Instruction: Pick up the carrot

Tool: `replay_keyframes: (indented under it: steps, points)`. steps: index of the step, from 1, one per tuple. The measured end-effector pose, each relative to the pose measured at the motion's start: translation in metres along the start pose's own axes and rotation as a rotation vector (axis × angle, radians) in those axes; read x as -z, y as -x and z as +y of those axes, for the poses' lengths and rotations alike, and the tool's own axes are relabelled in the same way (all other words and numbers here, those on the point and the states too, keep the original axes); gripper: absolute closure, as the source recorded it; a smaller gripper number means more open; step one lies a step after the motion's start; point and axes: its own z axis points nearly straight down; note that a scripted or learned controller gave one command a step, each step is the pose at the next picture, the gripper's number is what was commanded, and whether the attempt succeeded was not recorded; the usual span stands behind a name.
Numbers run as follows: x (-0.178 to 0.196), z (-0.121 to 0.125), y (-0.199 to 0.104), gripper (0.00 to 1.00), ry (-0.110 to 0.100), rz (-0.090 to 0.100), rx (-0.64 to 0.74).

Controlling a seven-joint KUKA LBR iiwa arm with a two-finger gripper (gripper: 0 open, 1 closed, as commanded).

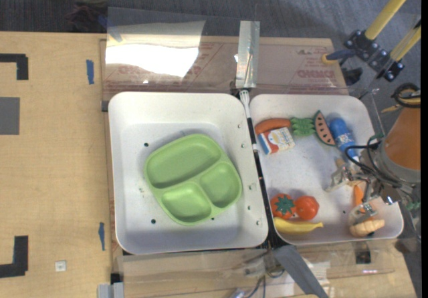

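Nearest the lens, a banana (298, 225) and tomato (295, 206) lie left of the gripper (354, 186), which hangs low in the right bin (304, 163). Whether it is gripping anything I cannot tell. The carrot (281, 125) lies well beyond it to the left, touching a small carton (277, 141): this looks like the approach step. Next comes crossing bare floor, minding the far wall.
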Motion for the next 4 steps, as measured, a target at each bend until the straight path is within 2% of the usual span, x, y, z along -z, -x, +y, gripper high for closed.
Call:
replay_keyframes:
  steps: [1, 2, 3, 4]
  points:
    - [0.013, 0.000, 0.004, 1.00, -0.005, -0.010, 0.001]
    - [0.024, 0.000, 0.007, 1.00, -0.008, -0.017, 0.002]
    - [0.001, 0.015, 0.010, 1.00, 0.000, 0.005, 0.236]
    - [0.001, 0.030, 0.046, 1.00, 0.002, 0.003, 0.777]
